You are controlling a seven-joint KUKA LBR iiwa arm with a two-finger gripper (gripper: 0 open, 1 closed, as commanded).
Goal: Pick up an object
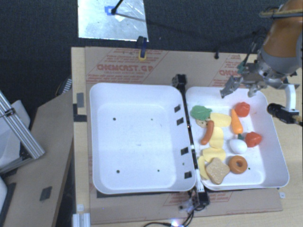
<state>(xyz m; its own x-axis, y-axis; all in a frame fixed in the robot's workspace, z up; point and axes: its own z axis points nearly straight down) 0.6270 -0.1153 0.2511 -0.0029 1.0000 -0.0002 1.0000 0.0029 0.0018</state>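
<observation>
The right bin holds several toy foods: a green leafy piece, a sausage, yellow pieces, a carrot, two red pieces, a white egg, a donut and a bread slice. My gripper hangs over the bin's far edge, above and behind the foods. Its fingers are spread open with nothing between them.
The left bin lies beside the right one, with black clips along the shared wall. A silver sheet lies at the back. A yellow and blue clamp sits on the cardboard's far edge.
</observation>
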